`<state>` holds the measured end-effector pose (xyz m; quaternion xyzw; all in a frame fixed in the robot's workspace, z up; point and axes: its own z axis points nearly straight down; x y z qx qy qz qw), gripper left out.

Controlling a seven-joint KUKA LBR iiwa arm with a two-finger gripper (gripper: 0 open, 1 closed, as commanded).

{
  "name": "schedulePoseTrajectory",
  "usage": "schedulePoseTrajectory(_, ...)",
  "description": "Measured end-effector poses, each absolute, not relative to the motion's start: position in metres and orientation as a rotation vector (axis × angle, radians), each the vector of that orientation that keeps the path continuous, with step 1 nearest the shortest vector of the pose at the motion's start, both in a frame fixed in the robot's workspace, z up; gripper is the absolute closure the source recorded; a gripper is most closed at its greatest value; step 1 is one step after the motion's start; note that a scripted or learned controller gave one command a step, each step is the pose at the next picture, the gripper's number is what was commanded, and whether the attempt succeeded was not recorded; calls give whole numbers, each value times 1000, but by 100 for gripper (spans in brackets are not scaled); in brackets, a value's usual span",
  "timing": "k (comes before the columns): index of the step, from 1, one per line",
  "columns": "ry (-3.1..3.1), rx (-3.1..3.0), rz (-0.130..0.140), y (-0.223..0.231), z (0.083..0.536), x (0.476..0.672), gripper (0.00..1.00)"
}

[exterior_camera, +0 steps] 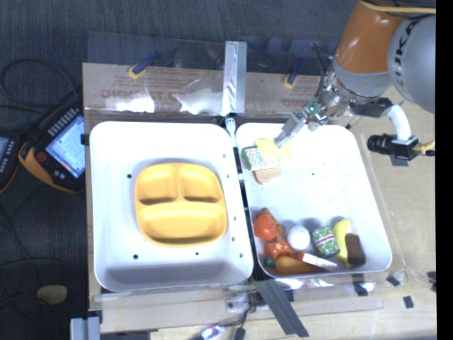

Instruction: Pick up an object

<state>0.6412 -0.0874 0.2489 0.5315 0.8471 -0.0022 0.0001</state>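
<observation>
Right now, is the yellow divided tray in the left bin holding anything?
Empty. The yellow tray lies flat in the left bin, and all three compartments show bare yellow plastic.

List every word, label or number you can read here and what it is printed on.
"KUK", part of a cut-off word, on the grey arm.
Red print on the cardboard sheet behind the bins: too blurred.
Handheld pendant screen: too small.
Green-labelled packet: unreadable.
</observation>
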Motion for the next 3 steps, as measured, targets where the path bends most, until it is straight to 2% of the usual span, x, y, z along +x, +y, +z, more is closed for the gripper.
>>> schedulePoseTrajectory(1, 2748, 1528, -5, -130, 110, 663, 0)
schedulePoseTrajectory(2, 2672, 1659, -11, -112, 90, 669, 0)
schedulePoseTrajectory(3, 2662, 1649, 1, -110, 101, 673, 100)
